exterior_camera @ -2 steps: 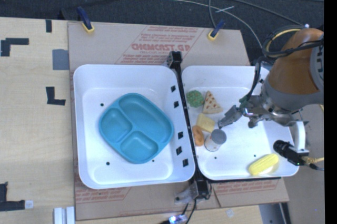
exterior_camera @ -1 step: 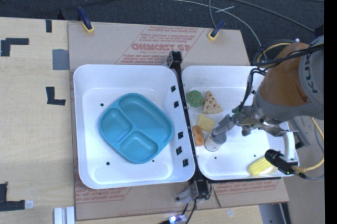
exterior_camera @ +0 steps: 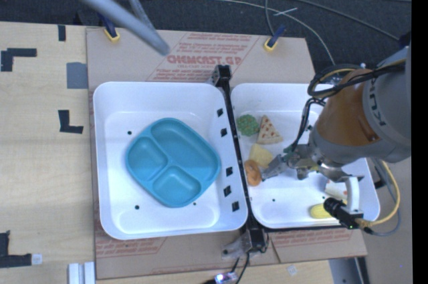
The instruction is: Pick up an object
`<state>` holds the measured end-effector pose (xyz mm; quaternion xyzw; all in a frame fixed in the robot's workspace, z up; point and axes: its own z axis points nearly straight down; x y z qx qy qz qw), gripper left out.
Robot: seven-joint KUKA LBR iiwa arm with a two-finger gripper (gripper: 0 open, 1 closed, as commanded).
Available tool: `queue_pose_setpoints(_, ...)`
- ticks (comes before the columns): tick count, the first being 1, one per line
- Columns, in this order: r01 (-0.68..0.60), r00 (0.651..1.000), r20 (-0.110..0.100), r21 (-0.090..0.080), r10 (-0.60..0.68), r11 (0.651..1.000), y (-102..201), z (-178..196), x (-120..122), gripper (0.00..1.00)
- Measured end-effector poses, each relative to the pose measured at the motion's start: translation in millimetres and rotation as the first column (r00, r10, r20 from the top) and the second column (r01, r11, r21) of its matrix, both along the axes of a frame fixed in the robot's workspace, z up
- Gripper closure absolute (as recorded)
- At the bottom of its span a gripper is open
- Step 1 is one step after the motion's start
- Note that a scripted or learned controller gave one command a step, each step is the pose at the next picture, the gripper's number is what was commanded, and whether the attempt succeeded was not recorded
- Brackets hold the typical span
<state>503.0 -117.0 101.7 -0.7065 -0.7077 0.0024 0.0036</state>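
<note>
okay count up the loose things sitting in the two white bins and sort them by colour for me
Blue: 1, the divided plate in the left bin.
Green: 1, a round toy vegetable in the right bin.
Yellow: 2, a block and a small piece.
Orange or tan: 2, a wedge slice and a round piece.
Total: 6

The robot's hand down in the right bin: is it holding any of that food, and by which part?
It cannot be told. The hand sits low in the right bin, its tip beside the orange piece and the yellow piece, but no item visibly sits between its fingers.
</note>
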Motion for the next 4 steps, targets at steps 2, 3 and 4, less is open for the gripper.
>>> queue_pose_setpoints(2, 0.000, 1.000, 0.010, -0.002, 0.000, 1.000, -1.2, 71.6, 5.2, 1.00)
queue_pose_setpoints(3, -0.001, 1.000, 0.012, -0.003, 0.001, 1.000, 4.3, 132.3, 6.0, 1.00)
queue_pose_setpoints(4, 0.000, 1.000, 0.012, -0.003, 0.000, 1.000, 4.0, 187.6, -2.1, 1.00)
